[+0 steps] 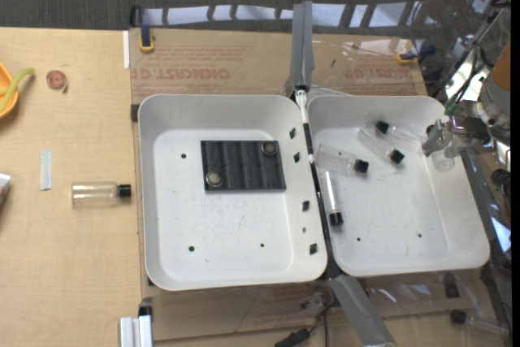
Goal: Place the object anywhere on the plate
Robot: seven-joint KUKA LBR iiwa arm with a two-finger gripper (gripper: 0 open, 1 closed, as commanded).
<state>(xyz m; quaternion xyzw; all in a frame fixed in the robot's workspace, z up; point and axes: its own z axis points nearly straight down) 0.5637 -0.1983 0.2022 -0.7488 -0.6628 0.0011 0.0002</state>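
Right bin (455, 256): four clear vials with black caps. Taking the dark plate (244, 166) in the left bin (162, 256) as landmark, all lie to its right, past the divider between bins. Nearest, vial A (332, 197), long axis running almost straight away from the camera, cap at the near end, just beside the bin's left wall. Vial B (343, 159) lies slantwise, cap pointing right and slightly toward the camera. Vial C (384, 145), farther right, cap toward the lower right. Vial D (377, 128) is short-looking, cap at upper right; axis hard to read.

Plate: ribbed, dark, carrying two small round pieces, one at its far right corner, one at its near left.

Gripper (443, 138) sits over the right bin's far right part, well right of the plate. Jaws state: cannot tell.

Left of the plate, on the wooden surface (65, 272), a fifth vial (101, 192) lies with its cap pointing right.
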